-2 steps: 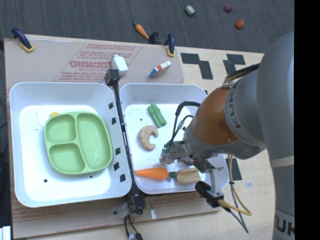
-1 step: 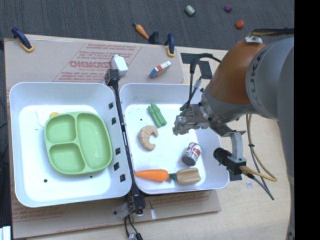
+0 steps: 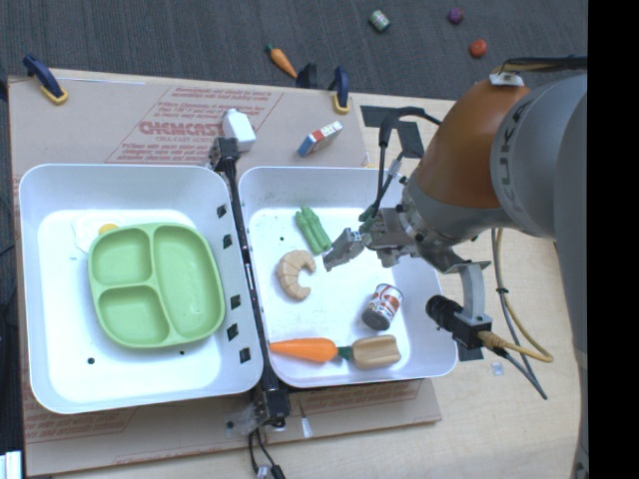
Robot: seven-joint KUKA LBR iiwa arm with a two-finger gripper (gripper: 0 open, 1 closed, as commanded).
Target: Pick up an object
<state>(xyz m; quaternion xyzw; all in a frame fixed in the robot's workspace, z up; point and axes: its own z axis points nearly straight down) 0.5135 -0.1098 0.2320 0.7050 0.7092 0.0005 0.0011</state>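
Reading my gripper as slightly parted and empty above the right bin, just beside the croissant; I judge a slanted descent could nudge it aside or snag the green pods.

Looked smooth, glossy plastic: white bins, green divided plate, carrot. Seemed matt printed cardboard: sheet beneath. Appeared satin-finished metal or plastic: arm's orange band.
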